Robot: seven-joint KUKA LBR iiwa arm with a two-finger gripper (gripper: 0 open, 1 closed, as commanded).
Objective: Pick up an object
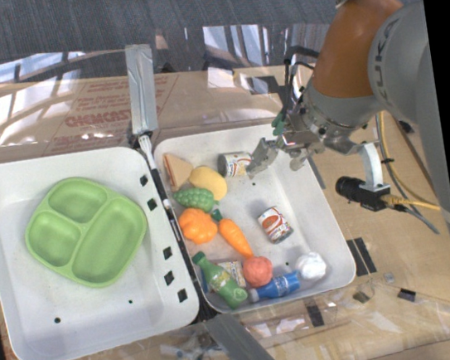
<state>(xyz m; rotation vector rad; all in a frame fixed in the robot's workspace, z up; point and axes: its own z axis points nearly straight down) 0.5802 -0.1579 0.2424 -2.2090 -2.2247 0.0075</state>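
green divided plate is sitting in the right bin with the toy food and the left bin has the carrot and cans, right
Not quite. The camera view shows the green divided plate in the left bin, by itself. The carrot, the cans and the other toy food lie in the right bin.

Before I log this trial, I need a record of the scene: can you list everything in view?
Bins: 2, white, side by side on the bench.
Divided plate: 1, green, left bin.
Bread slice: 1, tan, right bin, back left corner.
Lemon: 1, yellow, beside the bread.
Corn: 1, green, in front of the lemon.
Orange pepper: 1, orange, left side.
Carrot: 1, orange, centre.
Cans: 2, one red-and-white at centre right, one at the back.
Green bottle: 1, front left.
Red ball: 1, front.
Blue bottle: 1, white cap, front.
Cardboard: brown, behind the bins.
Arm: 1, grey and orange, right.
Gripper: 1, over the right bin's back.
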